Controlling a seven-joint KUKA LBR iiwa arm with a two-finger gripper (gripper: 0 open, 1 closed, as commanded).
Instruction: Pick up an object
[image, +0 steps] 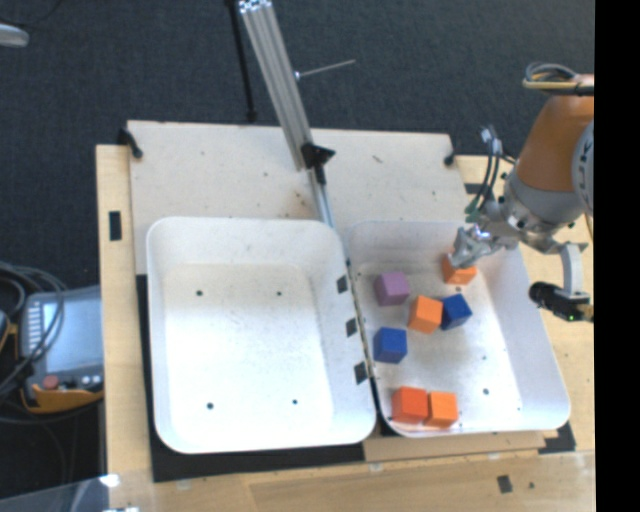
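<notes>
One orange cube (460, 271) directly under gripper (468, 250), touching it; finger state indeterminate. Right bin (530, 350) on bench; dark carpet beyond.

Four orange blocks (426, 313) (one beneath the arm), two blue blocks (390, 345), one purple block (392, 288).

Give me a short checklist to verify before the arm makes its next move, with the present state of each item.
1. Gripper is over the right bin: ok.
2. Gripper is at the small orange block near the bin's far side: ok.
3. Block is between the fingers: cannot tell.
4. Block stands apart from the blue cube and orange cube: ok.
5. Block lifted off the bin floor: cannot tell.
</notes>
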